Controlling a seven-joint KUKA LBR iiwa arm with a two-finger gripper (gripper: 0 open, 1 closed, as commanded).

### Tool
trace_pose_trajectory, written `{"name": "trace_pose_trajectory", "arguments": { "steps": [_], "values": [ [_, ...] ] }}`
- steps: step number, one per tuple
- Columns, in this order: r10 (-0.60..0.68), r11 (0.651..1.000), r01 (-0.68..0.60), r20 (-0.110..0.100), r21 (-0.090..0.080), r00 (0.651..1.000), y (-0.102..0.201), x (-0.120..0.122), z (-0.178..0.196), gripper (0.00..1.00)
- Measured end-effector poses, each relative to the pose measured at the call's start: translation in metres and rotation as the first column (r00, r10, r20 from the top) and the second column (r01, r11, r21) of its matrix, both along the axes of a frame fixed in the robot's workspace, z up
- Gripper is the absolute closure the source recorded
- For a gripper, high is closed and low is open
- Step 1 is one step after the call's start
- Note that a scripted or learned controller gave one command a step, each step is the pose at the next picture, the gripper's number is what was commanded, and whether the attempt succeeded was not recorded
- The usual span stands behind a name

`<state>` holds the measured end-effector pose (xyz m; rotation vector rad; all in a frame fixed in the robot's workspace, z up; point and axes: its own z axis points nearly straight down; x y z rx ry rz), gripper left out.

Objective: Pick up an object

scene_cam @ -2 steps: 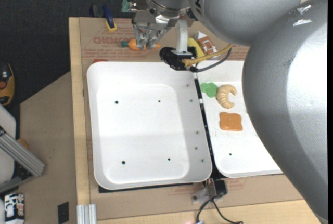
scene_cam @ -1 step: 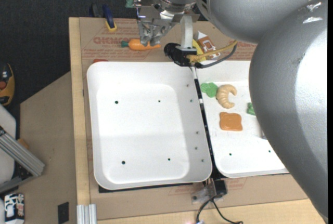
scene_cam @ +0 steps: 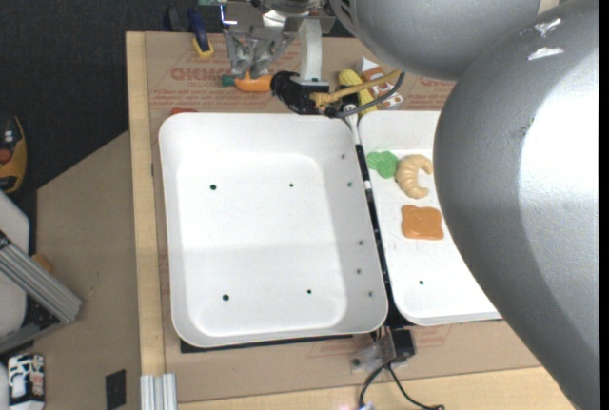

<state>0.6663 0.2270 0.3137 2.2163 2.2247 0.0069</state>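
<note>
Here the gripper [scene_cam: 249, 56] hangs beyond the left bin [scene_cam: 190, 208], grasp state unclear.

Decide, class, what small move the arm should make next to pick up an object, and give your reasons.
Probably a short lift straight up, to test the grip. The pincer sits beyond the far rim of the left shallow white bin, low over the brown bench board, right at a small orange piece. Whether it grips that piece cannot be told, so a lift would show it.
</note>
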Motion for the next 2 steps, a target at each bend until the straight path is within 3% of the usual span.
{"name": "trace_pose_trajectory", "arguments": {
  "steps": [2],
  "values": [
    [0.0,1.0,0.0,0.004,-0.001,1.0,-0.001,0.001,0.021,1.0]
  ]
}}
